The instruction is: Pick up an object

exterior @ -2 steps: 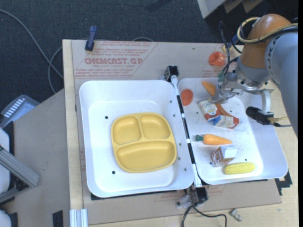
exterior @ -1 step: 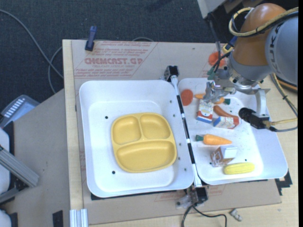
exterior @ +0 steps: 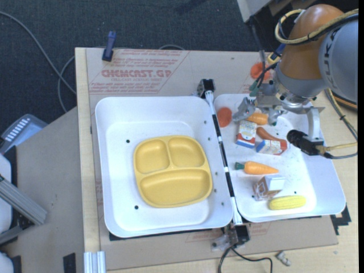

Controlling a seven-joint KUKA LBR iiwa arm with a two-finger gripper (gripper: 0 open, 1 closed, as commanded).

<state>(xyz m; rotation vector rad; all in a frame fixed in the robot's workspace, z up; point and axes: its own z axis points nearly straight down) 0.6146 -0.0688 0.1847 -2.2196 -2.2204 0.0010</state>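
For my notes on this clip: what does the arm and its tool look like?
The arm is bulky and grey with a rounded orange band above the wrist. Yellow and black cables loop around the orange part. The tool is a small grey metal assembly, with a black cylindrical part sticking out to one side.

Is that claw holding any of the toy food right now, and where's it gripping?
Cannot be told: the claw sits low over a small orange piece, but any grip is unclear.

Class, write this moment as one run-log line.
end effector: low over right bin | nearest: small orange item | toy carrot, toy corn: untouched
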